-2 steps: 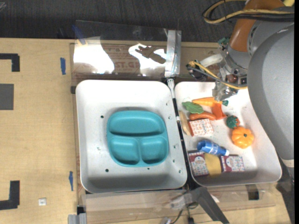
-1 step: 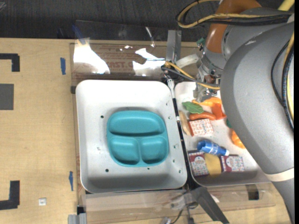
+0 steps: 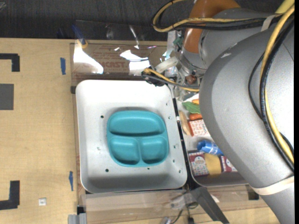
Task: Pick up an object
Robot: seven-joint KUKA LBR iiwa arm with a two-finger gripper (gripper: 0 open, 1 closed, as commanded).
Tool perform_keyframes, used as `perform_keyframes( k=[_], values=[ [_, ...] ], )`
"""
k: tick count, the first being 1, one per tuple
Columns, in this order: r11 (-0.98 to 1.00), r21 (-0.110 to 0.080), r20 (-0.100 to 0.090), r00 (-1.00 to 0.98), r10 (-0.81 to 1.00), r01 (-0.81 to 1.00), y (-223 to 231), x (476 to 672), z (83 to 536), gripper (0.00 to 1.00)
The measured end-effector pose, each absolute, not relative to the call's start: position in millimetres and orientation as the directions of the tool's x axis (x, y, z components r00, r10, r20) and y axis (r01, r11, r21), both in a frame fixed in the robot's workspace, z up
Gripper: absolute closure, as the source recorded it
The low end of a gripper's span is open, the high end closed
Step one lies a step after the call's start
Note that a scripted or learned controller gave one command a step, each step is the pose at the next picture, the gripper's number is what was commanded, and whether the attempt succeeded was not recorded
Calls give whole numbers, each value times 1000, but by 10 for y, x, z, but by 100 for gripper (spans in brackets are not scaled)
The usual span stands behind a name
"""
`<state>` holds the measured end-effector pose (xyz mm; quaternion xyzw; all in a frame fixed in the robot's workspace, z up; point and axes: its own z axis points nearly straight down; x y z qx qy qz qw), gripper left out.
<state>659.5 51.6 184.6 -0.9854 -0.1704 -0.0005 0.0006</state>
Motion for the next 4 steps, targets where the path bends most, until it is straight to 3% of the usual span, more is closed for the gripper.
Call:
perform_keyframes(
  k=[1, 2, 3, 4],
  values=[
    [-969, -3, -3, 969, 247, 247, 996, 6572, 1379, 100],
    [-957, -1, 7, 957, 290, 290, 1332, 6577, 1065, 100],
    [-957, 3, 4, 957, 291, 291, 1315, 6573, 1041, 0],
    [-980, -3, 5, 980, 200, 200, 688, 5730, 1887, 0]
  ],
)
